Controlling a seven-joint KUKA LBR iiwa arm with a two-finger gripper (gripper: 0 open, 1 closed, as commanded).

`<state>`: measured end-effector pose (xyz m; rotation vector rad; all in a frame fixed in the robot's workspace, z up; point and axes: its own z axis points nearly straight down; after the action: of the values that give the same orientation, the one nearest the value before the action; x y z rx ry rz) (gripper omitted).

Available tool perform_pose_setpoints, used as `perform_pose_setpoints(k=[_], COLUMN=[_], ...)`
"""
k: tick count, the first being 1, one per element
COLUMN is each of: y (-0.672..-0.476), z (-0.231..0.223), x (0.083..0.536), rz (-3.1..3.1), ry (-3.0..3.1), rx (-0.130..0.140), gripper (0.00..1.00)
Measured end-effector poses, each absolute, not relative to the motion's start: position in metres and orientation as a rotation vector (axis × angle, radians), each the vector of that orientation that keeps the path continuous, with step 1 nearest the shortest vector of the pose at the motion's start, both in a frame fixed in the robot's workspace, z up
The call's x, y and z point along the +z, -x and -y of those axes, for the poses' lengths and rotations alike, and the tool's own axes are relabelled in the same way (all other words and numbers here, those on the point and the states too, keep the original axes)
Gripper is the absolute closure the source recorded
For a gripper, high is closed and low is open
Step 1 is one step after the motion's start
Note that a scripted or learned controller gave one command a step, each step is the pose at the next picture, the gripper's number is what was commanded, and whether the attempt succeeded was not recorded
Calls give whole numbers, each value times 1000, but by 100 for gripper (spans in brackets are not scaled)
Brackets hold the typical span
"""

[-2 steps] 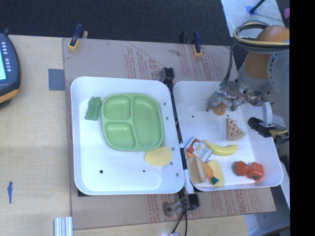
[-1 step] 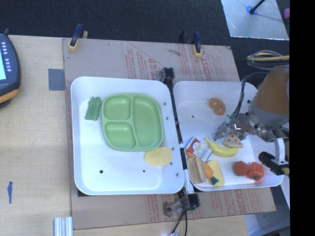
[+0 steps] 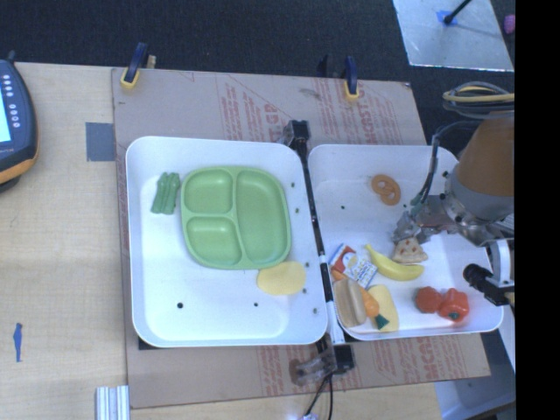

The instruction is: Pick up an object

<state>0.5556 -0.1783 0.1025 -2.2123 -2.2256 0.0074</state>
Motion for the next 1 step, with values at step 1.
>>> perform_pose_setpoints(k=[1], y=[-605], z=[79], x=[198], rz=[2241], ry=[2208], rx=[-14], gripper=[100])
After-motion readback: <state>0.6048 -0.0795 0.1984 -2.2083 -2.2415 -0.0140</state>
